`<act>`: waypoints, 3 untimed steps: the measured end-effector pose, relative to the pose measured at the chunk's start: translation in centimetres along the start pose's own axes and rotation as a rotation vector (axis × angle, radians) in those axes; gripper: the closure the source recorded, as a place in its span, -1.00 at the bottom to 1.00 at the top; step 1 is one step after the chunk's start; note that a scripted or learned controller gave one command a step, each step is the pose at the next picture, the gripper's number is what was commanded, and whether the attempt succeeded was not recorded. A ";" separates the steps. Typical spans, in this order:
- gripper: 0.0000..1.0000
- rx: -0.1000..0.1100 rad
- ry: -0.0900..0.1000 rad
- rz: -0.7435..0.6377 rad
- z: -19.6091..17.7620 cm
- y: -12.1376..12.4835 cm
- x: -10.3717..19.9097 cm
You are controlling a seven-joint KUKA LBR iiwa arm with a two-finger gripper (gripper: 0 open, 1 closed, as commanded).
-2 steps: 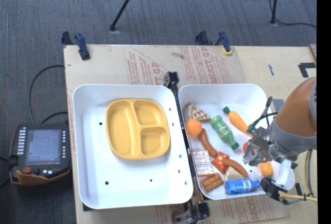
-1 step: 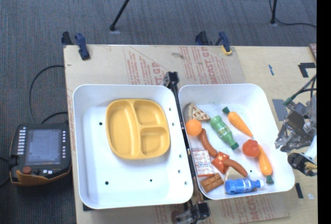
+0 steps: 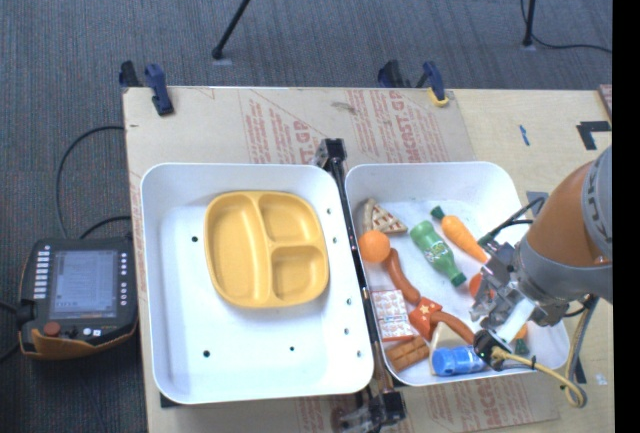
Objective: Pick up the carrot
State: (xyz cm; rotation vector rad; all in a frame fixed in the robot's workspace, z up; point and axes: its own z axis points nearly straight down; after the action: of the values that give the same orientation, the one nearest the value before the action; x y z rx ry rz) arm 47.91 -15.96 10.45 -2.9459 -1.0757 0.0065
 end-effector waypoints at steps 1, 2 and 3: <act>1.00 -0.004 0.002 0.195 -12.9 0.5 4.0; 1.00 -0.001 0.000 0.262 1.4 -5.4 3.9; 1.00 -0.004 0.003 0.464 -8.1 6.8 10.4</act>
State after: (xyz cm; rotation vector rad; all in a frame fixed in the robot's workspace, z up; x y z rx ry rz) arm 60.24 -14.49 18.51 -3.1179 -0.3692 0.0017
